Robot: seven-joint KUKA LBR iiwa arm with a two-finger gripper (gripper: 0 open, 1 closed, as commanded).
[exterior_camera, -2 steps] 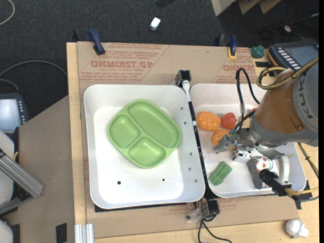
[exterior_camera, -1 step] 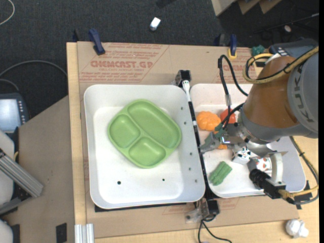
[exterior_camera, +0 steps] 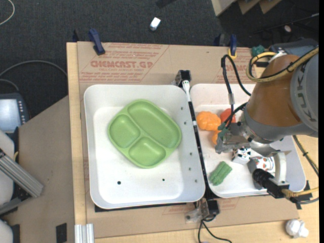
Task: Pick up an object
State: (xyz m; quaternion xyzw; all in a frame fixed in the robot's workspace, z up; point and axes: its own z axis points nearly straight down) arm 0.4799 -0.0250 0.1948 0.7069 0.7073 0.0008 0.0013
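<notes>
KUKA arm (exterior_camera: 283,105): grey casing with a broad orange band.

The rounded orange band (exterior_camera: 271,92) sits above a grey wrist section; part of the black "KUKA" lettering (exterior_camera: 302,97) shows on the grey shell at the right. Black and yellow cables (exterior_camera: 238,67) loop along the arm's upper side. Below the wrist hangs a dark metal gripper (exterior_camera: 230,143) assembly with small red parts.
</notes>
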